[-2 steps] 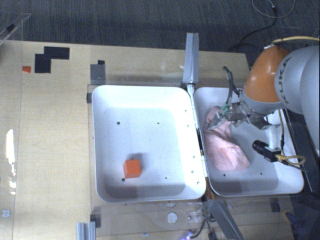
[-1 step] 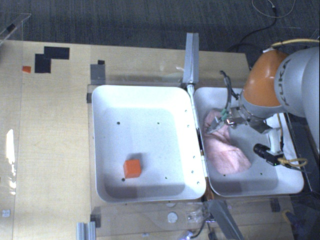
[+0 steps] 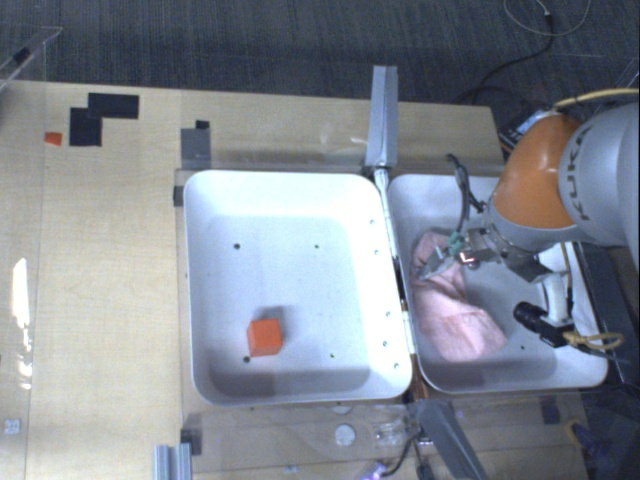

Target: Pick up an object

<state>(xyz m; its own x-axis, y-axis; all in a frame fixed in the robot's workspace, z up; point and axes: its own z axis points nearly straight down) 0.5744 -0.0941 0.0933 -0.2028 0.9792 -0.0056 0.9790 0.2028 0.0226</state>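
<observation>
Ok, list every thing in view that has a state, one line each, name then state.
orange block: lying loose in the left bin, near its front left, untouched.
pink cloth: crumpled in a heap in the right bin, its upper end at the pincer.
pincer: low over the cloth's upper end; grip cannot be judged.
arm: reaching into the right bin.

Bright, even overhead light, soft shadows in bins [image 3: 300,183], glare streak on bench [image 3: 20,288] left, slightly soft img.
</observation>
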